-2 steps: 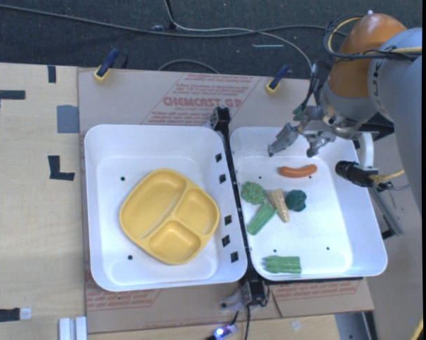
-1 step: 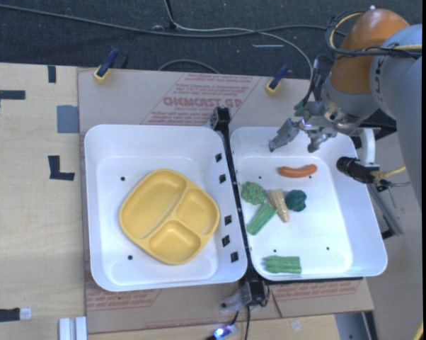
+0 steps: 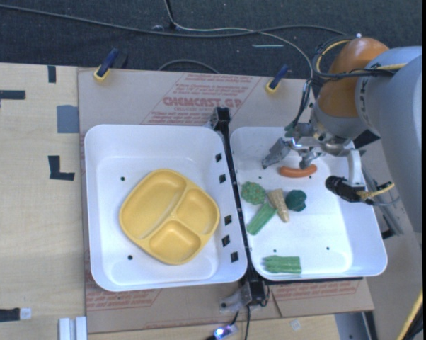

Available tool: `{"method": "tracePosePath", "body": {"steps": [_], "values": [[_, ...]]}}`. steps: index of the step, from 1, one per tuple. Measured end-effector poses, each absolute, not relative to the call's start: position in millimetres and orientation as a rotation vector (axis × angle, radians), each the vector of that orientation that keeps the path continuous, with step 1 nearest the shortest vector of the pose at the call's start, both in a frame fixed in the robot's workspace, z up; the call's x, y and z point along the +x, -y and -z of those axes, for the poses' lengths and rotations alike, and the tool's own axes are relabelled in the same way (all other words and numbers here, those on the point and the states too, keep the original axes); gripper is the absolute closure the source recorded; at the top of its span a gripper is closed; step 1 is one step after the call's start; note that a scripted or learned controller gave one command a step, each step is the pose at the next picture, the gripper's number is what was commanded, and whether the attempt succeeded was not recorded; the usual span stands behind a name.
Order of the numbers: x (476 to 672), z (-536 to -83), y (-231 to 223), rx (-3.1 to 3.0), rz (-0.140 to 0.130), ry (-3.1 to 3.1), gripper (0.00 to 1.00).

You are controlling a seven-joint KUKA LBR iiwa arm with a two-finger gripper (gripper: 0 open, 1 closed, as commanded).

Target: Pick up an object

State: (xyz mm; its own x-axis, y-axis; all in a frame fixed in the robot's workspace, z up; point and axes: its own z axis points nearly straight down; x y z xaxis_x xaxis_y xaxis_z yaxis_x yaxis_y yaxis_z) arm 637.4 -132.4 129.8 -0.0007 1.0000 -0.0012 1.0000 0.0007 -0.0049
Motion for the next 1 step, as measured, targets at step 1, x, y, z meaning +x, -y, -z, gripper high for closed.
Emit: {"method": "tracePosePath", "body": {"steps": [1], "values": [[640.7, -87.8, 134.1, -2.229, 0.004, 2.233, 0.00]]}}
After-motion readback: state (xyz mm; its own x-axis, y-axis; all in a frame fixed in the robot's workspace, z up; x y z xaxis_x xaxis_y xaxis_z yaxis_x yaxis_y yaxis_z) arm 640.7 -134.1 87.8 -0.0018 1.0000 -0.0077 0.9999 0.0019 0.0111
